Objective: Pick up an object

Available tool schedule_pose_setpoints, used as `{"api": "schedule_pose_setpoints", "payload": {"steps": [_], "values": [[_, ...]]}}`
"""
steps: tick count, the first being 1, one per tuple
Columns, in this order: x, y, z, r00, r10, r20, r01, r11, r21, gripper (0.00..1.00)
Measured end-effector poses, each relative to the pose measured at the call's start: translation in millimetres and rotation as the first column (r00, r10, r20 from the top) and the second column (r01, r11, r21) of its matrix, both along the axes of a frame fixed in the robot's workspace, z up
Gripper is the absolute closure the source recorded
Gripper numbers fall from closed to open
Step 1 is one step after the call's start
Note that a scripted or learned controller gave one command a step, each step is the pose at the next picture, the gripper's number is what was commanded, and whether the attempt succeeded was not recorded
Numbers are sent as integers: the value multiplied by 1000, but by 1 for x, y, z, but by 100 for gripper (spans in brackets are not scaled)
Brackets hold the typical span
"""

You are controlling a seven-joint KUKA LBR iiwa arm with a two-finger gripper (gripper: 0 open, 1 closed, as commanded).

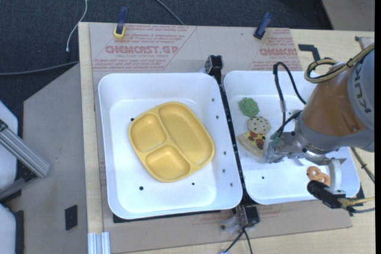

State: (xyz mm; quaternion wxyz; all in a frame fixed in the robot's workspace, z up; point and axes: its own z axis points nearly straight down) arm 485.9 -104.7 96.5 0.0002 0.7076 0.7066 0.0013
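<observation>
Grey arm (333,116) low in right bin (286,190), jaws' state can't tell; bin's front-left floor bare.

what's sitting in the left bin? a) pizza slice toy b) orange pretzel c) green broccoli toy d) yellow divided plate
d: the yellow divided plate, with three compartments, lies in the left bin, while the small toy foods, such as the green broccoli-like piece and the pizza slice, lie in the right bin near the gripper.
</observation>
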Motion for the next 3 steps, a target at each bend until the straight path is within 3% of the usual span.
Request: {"api": "schedule_pose_setpoints", "payload": {"steps": [3], "values": [[2, -1, 152, 1000, 3, 5, -3, 1000, -3, 100]]}}
